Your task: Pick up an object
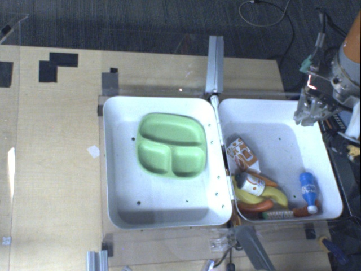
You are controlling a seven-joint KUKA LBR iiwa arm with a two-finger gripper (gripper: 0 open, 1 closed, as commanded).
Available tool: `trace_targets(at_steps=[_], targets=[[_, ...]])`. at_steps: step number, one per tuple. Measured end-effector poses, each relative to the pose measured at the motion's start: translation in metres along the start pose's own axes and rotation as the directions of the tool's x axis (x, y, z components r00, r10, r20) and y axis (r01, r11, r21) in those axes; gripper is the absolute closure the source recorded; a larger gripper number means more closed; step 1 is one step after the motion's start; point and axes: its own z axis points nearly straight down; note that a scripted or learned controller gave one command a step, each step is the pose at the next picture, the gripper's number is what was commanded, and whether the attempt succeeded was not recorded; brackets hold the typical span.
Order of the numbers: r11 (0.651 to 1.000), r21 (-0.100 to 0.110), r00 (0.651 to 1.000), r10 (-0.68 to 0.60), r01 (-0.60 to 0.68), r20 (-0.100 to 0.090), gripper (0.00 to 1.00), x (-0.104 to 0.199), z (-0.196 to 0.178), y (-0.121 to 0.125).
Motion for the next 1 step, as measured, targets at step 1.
trace_targets(at_steps=[1], targets=[[0.99,0.003,0.99,0.144,-0.144,0.002,1.0,-0.0602,0.0271,0.0308]])
